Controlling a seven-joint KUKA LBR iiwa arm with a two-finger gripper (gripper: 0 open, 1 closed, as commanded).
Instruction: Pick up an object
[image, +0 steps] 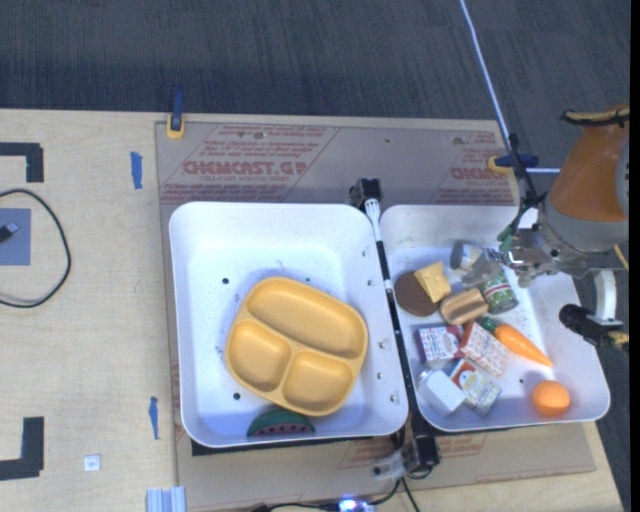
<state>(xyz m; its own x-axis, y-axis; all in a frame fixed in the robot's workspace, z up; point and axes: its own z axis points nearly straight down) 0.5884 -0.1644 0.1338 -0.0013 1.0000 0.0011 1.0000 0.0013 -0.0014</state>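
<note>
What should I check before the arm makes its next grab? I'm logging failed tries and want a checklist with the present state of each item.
1. Gripper over the right bin: ok, it sits above that bin's upper part.
2. Something to pick below it: ok, a bread roll, a small can and a cheese wedge lie close by.
3. Target standing free: not ok, these things crowd and touch each other.
4. Easier targets: ok, the orange lies apart near the bin's lower corner, the carrot beside the packets.
5. Gripper holding anything: cannot tell.
6. Left bin: ok, the yellow divided plate lies flat, a watermelon slice at its lower edge.
</note>
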